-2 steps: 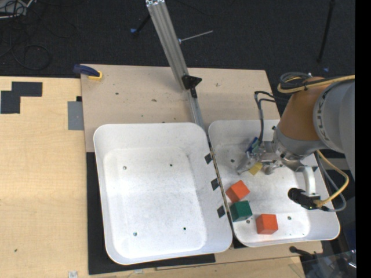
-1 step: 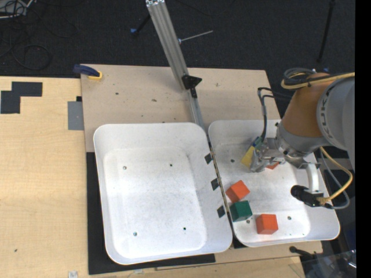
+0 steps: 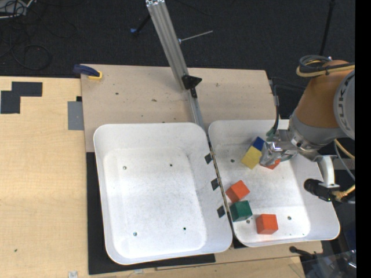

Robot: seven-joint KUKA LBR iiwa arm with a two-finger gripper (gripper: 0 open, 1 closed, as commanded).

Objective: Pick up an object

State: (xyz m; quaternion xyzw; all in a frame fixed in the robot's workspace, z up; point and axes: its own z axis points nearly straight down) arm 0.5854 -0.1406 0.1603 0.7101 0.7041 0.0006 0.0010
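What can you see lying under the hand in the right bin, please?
Under the hand a small red piece pokes out, beside the yellow block and blue block. The hand covers most of it, so its shape stays unclear.

A pale wooden bench top (image 3: 40,172) fills the left side, a tan board (image 3: 145,94) lying behind it — beyond, dark carpeted floor (image 3: 243,22) crossed by a slanting aluminium rail (image 3: 169,42).

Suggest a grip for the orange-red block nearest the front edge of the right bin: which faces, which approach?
Probably from straight above. The orange-red cube-shaped block sits flat on the floor of the right white bin, apart from the green block on its left. Close the fingers on its two opposite side faces, turning the wrist to match its slight rotation.
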